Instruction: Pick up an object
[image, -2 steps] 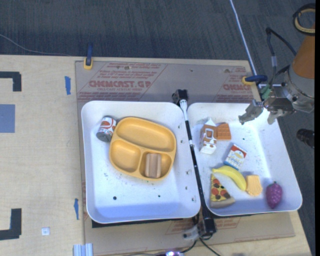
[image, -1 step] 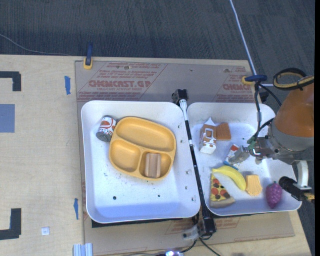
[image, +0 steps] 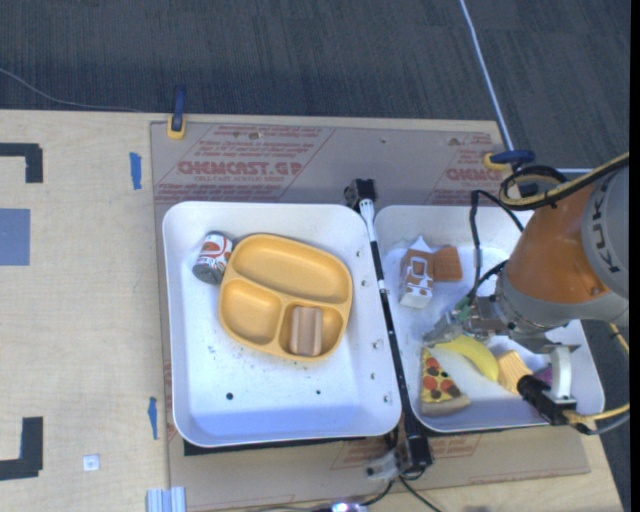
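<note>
Claw (image: 452, 322) above smooth curved banana (image: 472, 357)

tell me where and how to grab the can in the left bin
Grip the can across its round body, coming straight down from above. It lies on its side in the left bin's upper-left corner, beside the yellow divided plate, so the free sides of the body are probably the easiest to close on.

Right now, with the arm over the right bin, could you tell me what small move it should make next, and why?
Probably a short descent: the gripper hovers over the yellow banana beside the pizza slice in the right bin, with nothing seen between its fingers.
</note>
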